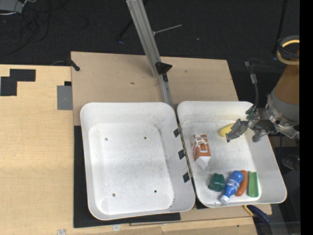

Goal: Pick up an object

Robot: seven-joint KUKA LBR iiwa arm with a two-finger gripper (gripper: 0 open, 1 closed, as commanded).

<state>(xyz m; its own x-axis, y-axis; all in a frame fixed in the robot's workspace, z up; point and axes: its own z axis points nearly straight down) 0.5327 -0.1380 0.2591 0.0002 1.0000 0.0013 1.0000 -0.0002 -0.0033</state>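
nothing here reads clearly to me. the small orange-and-white carton (200,150) lying in my right bin (274,190) carries white markings on its orange face, perhaps letters or a logo, but they are too blurred to make out. the blue bottle (232,184) near it shows no legible label.

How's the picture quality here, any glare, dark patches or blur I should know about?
Camera view: the two white bins are bright, close to washed out, with a soft shadow along the left bin's near rim; the floor behind the bench is nearly black, swallowing detail; the gripper looks soft and low in contrast, while the carton and blue bottle stay readable.
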